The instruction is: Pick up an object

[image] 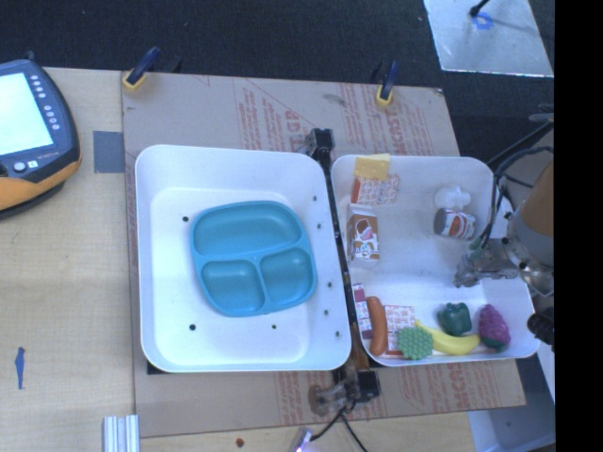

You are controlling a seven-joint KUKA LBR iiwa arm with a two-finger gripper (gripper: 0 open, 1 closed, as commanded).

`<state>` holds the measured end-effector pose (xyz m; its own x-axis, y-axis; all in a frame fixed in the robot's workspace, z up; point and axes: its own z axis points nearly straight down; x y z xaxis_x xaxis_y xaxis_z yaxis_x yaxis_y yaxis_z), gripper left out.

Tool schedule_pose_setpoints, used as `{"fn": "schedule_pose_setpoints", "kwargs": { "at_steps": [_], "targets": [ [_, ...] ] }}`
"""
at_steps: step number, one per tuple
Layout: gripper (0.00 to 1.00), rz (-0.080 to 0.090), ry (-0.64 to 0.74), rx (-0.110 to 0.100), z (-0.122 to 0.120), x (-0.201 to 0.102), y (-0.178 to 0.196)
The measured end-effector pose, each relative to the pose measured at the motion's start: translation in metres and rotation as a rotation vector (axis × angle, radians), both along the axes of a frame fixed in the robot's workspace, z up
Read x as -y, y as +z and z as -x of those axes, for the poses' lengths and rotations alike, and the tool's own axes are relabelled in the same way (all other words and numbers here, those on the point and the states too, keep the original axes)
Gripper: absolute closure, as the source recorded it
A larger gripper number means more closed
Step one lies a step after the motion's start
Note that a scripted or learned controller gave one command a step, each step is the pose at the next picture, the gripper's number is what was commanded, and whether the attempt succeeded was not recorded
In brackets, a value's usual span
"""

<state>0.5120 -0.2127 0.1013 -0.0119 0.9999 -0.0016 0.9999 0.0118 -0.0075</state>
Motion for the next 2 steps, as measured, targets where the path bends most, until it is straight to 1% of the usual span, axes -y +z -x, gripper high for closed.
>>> {"fn": "schedule_pose_setpoints", "kwargs": {
  "at_steps": [1,2],
  "targets": [
    [1.0,-0.002,-0.01,0.006,0.036,0.0,0.109],
    [1.0,-0.001,-0.008,0.006,0.036,0.0,0.161]
  ]
}}
